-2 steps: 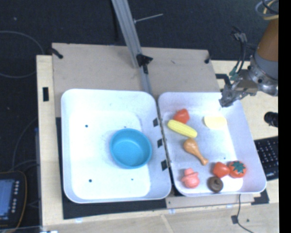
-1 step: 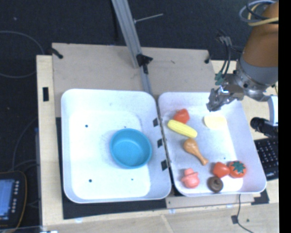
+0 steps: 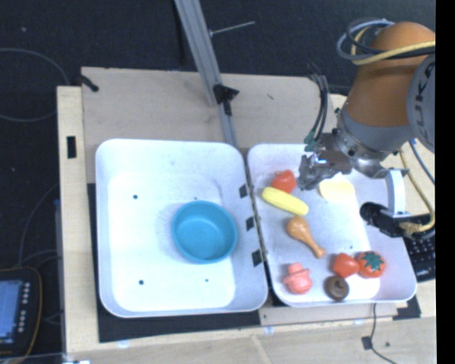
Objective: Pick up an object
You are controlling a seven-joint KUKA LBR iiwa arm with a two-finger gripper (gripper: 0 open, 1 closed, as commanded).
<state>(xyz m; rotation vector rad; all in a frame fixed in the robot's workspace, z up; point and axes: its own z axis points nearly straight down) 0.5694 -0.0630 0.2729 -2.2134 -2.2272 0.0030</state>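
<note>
banana [image 3: 284,201] in right bin [image 3: 390,290] | hand [image 3: 312,174] just above it, grip unclear | no readable writing

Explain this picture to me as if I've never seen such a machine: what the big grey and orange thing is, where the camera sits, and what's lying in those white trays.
The camera is fixed above the bench and looks down at a slant. The grey and orange thing is a robot arm reaching in from the right. Its grasping tool hangs over the right bin, near an orange-red toy and a pale yellow block. I cannot tell whether it grips anything.

That bin also has toy food: a yellow banana, a drumstick, a pink piece, a brown ring and two red tomato-like pieces.

The left bin has a blue bowl.
</note>
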